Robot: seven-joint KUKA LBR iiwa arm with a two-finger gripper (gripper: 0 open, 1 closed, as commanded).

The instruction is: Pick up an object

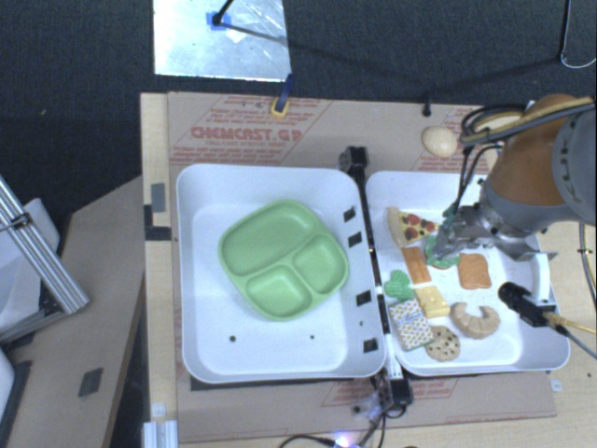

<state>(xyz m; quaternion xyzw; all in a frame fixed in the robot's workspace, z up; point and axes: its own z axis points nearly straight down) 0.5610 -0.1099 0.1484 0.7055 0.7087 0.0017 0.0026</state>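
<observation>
Closest up, a chocolate chip cookie (442, 343) is sitting at the front of the right bin (505, 346), touching a patterned cracker square (409, 323). A croissant (476, 319) is lying just beside the cookie. Going back from there, a yellow cheese block (431, 301), a green broccoli-looking bit (401, 286), a brown strip (416, 265), an orange toast slice (475, 271) and a pizza slice (410, 224) are all crowding that same bin.

The hand (446, 243) is hanging low between the pizza and the toast, right over a green piece (448, 259) that's peeking out underneath. Honestly can't tell if the hand is spread or pressed together, or whether it's touching that piece, since the wrist is blocking the view.

The left bin (210, 334) is holding just a green divided plate (283, 259), sitting tilted in the middle.

Behind the right bin, a pale egg-shaped thing (439, 140) is resting on the bench (308, 124), with a shiny silver sheet (222, 26) lying further back.
</observation>
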